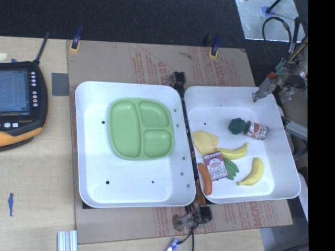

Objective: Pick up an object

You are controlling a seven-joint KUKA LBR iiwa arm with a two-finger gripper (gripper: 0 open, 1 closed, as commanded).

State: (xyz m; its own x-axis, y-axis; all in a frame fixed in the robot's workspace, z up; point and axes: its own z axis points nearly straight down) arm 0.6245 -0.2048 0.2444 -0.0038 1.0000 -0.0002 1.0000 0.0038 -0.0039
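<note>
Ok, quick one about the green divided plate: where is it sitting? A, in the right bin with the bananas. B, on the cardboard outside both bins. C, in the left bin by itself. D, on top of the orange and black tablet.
C: the green divided plate lies flat in the left bin, while the two bananas and other small items are in the right bin.

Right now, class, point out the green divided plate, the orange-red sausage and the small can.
green divided plate (pixel 140 128), camera view, on its central ridge.
orange-red sausage (pixel 204 178), camera view, mid-length.
small can (pixel 256 130), camera view, on its side wall.
</note>
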